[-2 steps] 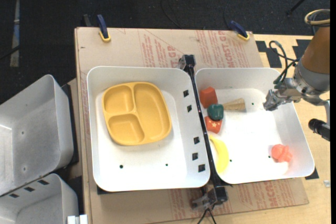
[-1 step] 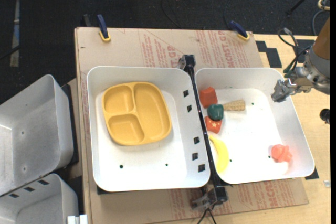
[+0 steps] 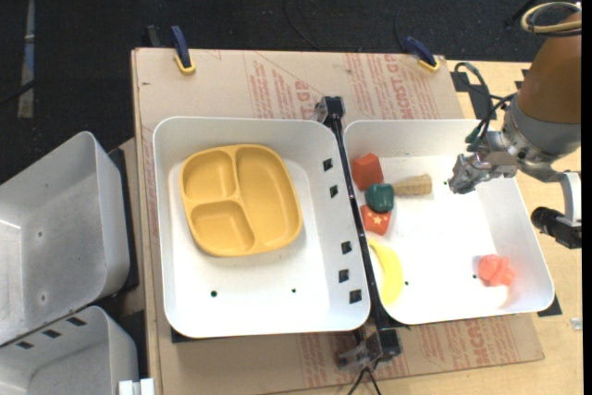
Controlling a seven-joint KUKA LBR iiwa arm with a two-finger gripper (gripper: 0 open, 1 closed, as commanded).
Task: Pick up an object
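White plastic forms both bins on the bench. The left bin holds a yellow divided plate with three compartments, lying flat toward the bin's upper half. The right bin holds the loose objects. Along its left wall sit a red-orange block, a dark green piece just below it, and an orange-red piece touching the green one from beneath. A tan cork-like cylinder lies on its side just right of the green piece. A yellow banana lies lower, close to the left wall. A pink-orange lump rests near the lower right corner, well apart from the others.

The arm comes in from the right, with its gripper over the upper right part of the right bin, near the cork but apart from it. Nothing is visibly between its fingers; whether they are apart or together cannot be told at this size.

The bins sit on a cardboard sheet printed in faded red lettering, seen upside down and mostly too faint to read. Blue-and-yellow clamps pin the sheet at its top edge. Black square marks run down the left bin's right wall.
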